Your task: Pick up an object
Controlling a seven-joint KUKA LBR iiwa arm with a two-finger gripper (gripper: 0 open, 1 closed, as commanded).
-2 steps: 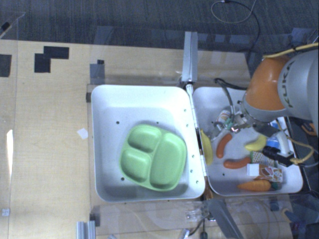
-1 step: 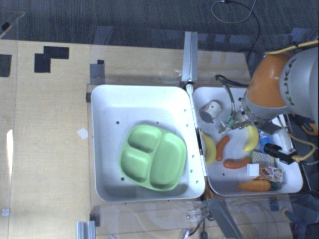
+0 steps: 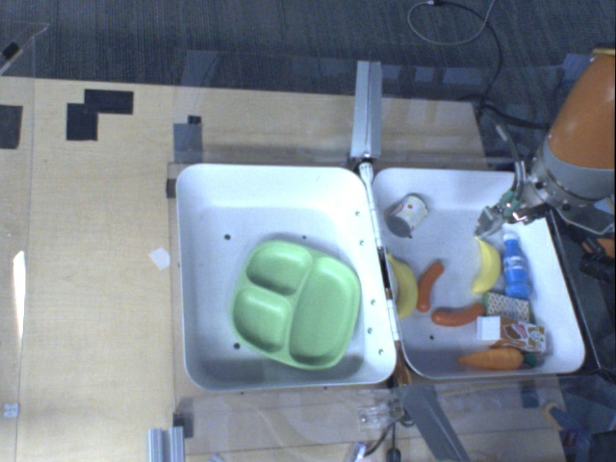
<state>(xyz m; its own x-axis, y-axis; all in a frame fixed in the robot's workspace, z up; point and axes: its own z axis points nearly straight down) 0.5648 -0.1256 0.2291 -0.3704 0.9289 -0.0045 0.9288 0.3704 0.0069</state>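
Observation:
My gripper [image 3: 498, 219] hangs over the upper right part of the right bin [image 3: 452, 189], below the grey and orange arm [image 3: 582, 133]. Just under it lie a yellow banana [image 3: 488, 267] and a blue bottle [image 3: 516, 269] side by side. Further left in that bin are a small grey can [image 3: 407, 214], a second yellow banana [image 3: 404, 288] and a red sausage [image 3: 429, 278]. Near the front lie another red sausage [image 3: 456, 316], a white cube [image 3: 488, 327], a printed packet [image 3: 525, 336] and an orange carrot [image 3: 492, 359].
The left bin [image 3: 207, 258] holds a green divided plate [image 3: 296, 303]. A metal rail [image 3: 364, 114] runs between the bins at the back. Cables [image 3: 452, 17] lie on the dark floor beyond the bench.

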